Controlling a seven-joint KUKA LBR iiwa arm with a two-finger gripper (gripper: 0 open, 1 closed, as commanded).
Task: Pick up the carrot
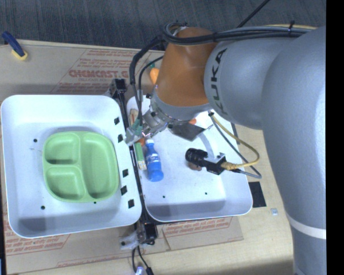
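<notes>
Seemingly carrot (pixel 154 74) is seen as orange piece at 12 o'clock edge of right bin (pixel 218 208), mostly hidden by arm (pixel 246 67). Judged light, stiff, smooth; to be gripped across mid-body. Whether jaws are open cannot be told.

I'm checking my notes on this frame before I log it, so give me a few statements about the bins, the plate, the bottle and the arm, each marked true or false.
1. The green plate lies in the view's left bin. True.
2. The blue bottle rests on the green plate. False: it lies on the floor of the right bin.
3. The gripper is over the right bin, close to the wall beside the left bin. True.
4. The green plate is one undivided dish. False: it has three compartments.
</notes>
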